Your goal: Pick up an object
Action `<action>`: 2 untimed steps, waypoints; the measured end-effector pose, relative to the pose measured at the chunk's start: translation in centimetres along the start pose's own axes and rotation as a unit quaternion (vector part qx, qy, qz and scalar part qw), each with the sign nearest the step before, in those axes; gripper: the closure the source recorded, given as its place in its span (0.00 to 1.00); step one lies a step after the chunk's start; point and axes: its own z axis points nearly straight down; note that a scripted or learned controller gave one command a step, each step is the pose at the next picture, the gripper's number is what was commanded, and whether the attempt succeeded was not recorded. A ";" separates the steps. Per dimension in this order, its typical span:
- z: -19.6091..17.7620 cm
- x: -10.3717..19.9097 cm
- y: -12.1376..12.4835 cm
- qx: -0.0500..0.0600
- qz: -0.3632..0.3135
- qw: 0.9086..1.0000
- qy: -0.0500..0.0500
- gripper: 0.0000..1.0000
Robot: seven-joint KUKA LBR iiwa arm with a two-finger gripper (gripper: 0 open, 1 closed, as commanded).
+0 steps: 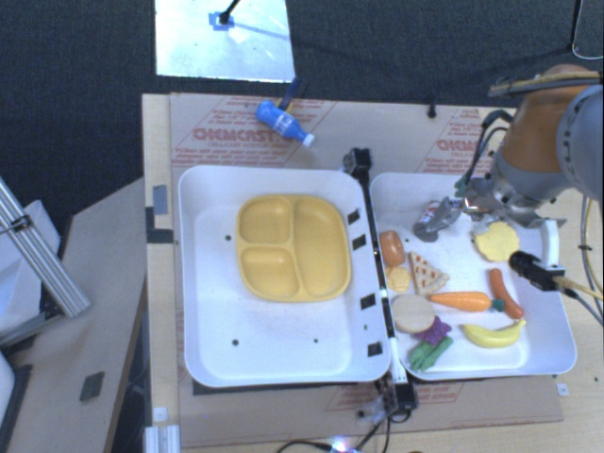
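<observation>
The arm [552, 130] reaches in from the right over the far right corner of the right bin [564, 347]; its gripper [441, 217] hangs low over the far half of that bin, near the far edge and somewhat left of the middle; the metal fingers are small and blurred against the white floor, so whether they are spread or closed cannot be told, and nothing is seen between them.

The toy foods lie in the right bin, all apart from the gripper; a pale yellow round piece [495, 242] sits toward the right side, just beyond a black part of the arm's fittings [534, 271]; an orange-red sausage-like piece [392, 247] lies against the left edge beside the divider, with a small yellow piece [399, 278] just nearer; a triangular toast slice [427, 276] lies near the middle; a carrot [462, 301] points left to right in the near half, beside a red pepper-like piece [506, 293] toward the right edge; a round tan bun [412, 312] rests at the near left, touching a purple piece [435, 330] and a green vegetable [430, 351] by the near edge; a banana [493, 334] curves along the near right.

The left bin [203, 338] holds a yellow divided plate [293, 246] near its middle; a blue bottle [283, 123] lies on the board [226, 130] beyond the left bin's far edge.
</observation>
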 end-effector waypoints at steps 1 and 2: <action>5.2 0.1 0.0 0.000 0.000 1.000 0.000 0.00; 3.9 0.0 0.0 0.000 0.000 1.000 0.000 1.00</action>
